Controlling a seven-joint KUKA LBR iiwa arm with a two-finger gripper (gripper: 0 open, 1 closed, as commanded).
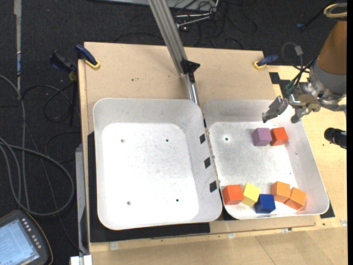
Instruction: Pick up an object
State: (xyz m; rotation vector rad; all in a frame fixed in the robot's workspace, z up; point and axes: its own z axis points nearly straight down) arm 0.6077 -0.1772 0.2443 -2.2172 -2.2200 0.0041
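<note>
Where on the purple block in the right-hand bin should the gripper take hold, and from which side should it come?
Come straight down from above. The purple block lies flat on the floor of the right bin with its top face clear. An orange block presses against its right side, so probably grip the near and far faces, which look free. The gripper hovers just above and to the right.

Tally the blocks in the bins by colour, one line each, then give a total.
Orange blocks: 4
Purple block: 1
Yellow block: 1
Blue block: 1
Total: 7, all in the right bin
</note>
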